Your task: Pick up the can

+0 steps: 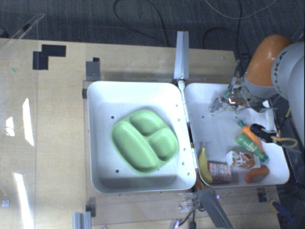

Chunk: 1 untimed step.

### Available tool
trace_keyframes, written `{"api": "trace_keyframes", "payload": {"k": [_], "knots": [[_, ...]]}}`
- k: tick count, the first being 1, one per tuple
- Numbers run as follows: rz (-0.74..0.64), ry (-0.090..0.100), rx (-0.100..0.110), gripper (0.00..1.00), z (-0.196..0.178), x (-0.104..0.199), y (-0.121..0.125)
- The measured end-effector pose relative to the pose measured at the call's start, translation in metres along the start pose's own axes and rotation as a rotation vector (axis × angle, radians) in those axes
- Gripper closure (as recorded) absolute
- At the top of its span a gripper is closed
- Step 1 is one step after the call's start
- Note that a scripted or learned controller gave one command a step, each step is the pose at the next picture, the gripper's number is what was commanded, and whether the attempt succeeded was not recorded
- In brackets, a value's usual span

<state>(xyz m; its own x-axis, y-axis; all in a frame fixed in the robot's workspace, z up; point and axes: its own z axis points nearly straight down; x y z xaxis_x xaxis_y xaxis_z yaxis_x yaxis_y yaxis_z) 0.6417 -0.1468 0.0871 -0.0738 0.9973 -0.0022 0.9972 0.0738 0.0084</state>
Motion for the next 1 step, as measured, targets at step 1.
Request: {"api": "trace_keyframes", "payload": {"k": [1], "knots": [[0.000,0.002,0.004,1.00,-0.0108,0.0006,0.0002]]}}
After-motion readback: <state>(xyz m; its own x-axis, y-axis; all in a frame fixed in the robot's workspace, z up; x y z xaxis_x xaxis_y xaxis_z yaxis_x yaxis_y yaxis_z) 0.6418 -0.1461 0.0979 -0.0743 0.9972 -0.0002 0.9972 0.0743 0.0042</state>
